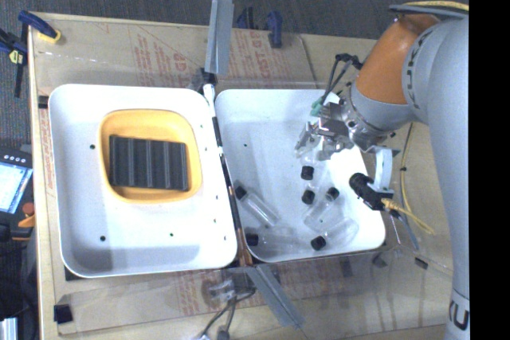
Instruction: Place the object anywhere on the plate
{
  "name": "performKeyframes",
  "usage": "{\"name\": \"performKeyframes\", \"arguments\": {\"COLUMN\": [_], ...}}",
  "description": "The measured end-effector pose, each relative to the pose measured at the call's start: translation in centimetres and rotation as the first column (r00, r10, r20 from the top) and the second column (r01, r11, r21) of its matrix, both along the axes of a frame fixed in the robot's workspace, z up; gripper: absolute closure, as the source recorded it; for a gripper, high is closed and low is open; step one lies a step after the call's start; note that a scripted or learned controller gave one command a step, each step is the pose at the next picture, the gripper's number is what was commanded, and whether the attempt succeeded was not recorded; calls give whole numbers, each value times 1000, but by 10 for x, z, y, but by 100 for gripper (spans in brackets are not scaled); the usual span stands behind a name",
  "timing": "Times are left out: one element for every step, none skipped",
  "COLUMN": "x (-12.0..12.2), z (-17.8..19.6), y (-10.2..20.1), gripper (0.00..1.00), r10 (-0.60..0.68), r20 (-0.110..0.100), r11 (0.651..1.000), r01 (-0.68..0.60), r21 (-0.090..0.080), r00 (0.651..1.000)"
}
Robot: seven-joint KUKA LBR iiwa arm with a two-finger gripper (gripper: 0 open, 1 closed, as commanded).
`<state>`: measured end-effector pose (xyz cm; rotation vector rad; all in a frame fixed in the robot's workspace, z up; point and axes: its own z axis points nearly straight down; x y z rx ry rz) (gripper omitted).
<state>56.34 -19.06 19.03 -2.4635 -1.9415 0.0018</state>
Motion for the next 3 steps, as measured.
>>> {"name": "performKeyframes", "arguments": {"x": [14, 33, 62], "z": [27, 39, 25], "y": [57, 114, 156], "gripper": [100, 100, 100], "r10": [29, 252, 389], "r20": [1, 1, 3], "r11": [1000, 968, 921], "r01": [-29, -252, -389], "r21": [-2, -2, -3], "r00": [1000, 968, 921]}}
